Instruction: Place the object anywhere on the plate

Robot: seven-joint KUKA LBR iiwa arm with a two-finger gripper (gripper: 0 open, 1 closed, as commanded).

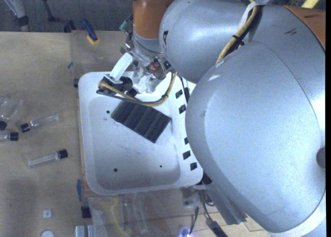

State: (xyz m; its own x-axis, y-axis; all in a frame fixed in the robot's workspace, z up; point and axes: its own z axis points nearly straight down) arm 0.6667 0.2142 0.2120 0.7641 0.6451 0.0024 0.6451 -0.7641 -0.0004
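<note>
Hovering at far rim of white bin (pixel 134 175): end effector (pixel 135 78), grip state you cannot tell; dark ribbed slab (pixel 141 120) lies just beside.

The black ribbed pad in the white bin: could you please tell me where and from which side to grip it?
Probably from straight above, across its narrow width near the middle. The black ribbed pad lies flat on the floor of the white bin, turned at a slant, and looks too thin to take from the side.

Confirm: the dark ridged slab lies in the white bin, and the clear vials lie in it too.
Wrong on the vials: the camera view shows them on the bench outside the white bin. The dark ridged slab does lie in it.
</note>
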